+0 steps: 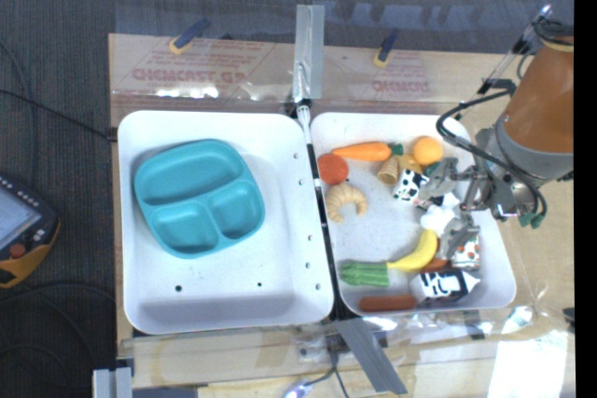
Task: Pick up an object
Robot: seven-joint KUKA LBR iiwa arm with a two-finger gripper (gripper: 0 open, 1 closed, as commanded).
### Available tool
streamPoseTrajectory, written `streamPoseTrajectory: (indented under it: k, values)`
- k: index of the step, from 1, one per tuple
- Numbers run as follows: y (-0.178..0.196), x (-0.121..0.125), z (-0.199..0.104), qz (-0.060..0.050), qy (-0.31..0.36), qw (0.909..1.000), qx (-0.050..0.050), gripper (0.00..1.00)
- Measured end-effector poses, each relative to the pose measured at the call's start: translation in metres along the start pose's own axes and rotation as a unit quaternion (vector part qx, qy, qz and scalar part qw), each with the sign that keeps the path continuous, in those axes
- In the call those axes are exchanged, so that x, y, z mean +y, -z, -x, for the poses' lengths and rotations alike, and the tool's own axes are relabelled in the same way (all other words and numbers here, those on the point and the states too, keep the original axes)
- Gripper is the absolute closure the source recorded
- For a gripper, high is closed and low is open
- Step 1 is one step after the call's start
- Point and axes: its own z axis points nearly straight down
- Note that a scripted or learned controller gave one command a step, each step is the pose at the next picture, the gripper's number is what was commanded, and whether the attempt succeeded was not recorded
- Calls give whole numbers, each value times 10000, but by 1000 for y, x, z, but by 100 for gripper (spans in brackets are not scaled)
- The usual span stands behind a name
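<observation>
Bench [215, 70]: brown board surface, bearing two shallow white bins side by side.

Left bin [224, 294]: held one teal divided plate [198, 196], three compartments, lying toward the bin's rear left.

Right bin [368, 219]: held a scatter of toy foods and small items.

Arm [546, 102]: grey with an orange section, entered from the right and reached over the right bin's right side.

Hand [454, 193]: sat low over the bin's right half, amid the items there. Whether its grasping parts were spread or pressed together could not be told, nor whether anything lay between them.

Banana [418, 253]: yellow, curved, near the bin's front, just beside the hand's lower parts.

Carrot [362, 151]: orange with green top, along the rear of the bin.

Green vegetable [364, 274]: at the front, touching the banana's tip.

Croissant [346, 198]: tan, left of centre.

Red-brown sausage [386, 302]: against the front wall.

Black-and-white carton [444, 285]: front right corner.

Tomato [333, 168]: red-orange, just above the croissant.

Orange [427, 150]: rear, right of the carrot.

Cow-patterned piece [407, 185]: just left of the hand.
</observation>
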Motion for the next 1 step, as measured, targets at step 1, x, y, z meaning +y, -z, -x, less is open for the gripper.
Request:
streamPoseTrajectory:
  k: [1]
  values:
    - [-85, -4, 82, -7, -1249, 9922, 9, 0]
